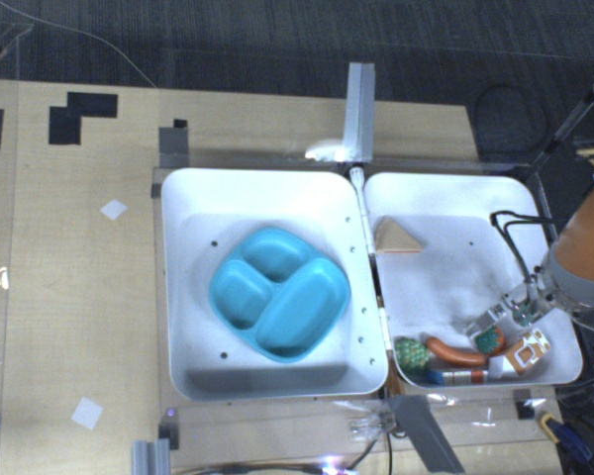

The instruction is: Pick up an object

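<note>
My gripper [497,321] hangs low over the front right part of the right bin [445,206], reaching in from the right under the orange wrist band. Just below it lies a small teal round object [489,341], touching or nearly touching the gripper. An orange sausage-shaped object [453,352] lies to its left, next to a green knobbly object [410,352]. An orange and white box [528,352] sits to the right, near the bin's front wall. A tan wedge [398,236] rests apart at the bin's back left.
The left bin [188,265] holds a blue divided plate [279,292] in its middle. A ridge [367,265] separates the two bins. Black cable loops run along the right bin's right side [520,228].
</note>
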Controlling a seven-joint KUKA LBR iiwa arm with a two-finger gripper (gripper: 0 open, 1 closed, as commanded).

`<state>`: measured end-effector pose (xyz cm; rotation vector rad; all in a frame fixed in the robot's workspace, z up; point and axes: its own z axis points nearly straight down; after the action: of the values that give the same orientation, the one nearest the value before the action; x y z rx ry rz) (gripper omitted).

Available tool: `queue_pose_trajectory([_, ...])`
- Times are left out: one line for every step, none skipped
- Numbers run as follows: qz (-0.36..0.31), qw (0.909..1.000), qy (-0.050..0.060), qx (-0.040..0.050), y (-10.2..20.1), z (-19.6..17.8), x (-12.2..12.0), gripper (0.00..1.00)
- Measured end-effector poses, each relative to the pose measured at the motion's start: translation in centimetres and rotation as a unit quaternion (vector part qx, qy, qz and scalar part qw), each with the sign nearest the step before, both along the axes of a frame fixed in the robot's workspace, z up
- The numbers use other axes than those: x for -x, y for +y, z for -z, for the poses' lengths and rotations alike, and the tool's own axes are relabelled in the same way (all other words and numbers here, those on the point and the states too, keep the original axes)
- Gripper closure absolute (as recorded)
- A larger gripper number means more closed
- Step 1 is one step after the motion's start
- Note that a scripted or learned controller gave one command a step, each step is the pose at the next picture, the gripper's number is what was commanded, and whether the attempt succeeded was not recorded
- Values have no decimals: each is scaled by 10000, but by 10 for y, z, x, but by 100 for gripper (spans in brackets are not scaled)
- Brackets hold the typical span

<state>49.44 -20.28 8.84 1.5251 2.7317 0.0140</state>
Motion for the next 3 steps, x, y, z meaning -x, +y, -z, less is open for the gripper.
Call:
queue_pose_trajectory([1384, 9904, 50, -5, -1, 4, -148, 0])
queue_pose_trajectory([1710, 9852, 74, -7, 13, -47, -79, 0])
queue_pose_trajectory([1683, 9857, 77, -8, 14, -55, -81, 100])
